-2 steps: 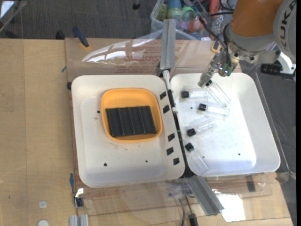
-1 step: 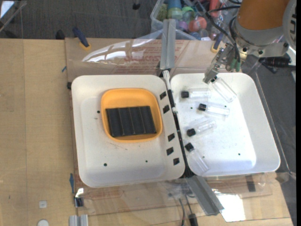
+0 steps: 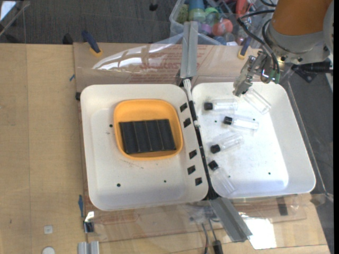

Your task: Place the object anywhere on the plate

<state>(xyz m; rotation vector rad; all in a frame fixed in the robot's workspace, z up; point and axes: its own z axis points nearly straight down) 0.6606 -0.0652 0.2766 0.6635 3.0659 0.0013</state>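
An orange plate (image 3: 121, 111) with a black ridged pad (image 3: 147, 136) on it lies in the left bin (image 3: 100, 184). Several clear vials with black caps lie in the right bin (image 3: 280, 163): one at the back (image 3: 222, 106), one below it (image 3: 242, 123), one near the middle (image 3: 228, 141) and one by the divider (image 3: 219, 175). Another clear vial (image 3: 259, 101) lies at the back, just right of the gripper's tip. My gripper (image 3: 241, 89) hangs over the back of the right bin, pointing down and left. I see nothing plainly held in it.
A grey divider rail (image 3: 188, 62) with black clips (image 3: 192, 154) runs between the bins. A tub of coloured toys (image 3: 217, 9) stands behind the bench. Cables (image 3: 254, 20) trail by the wrist.
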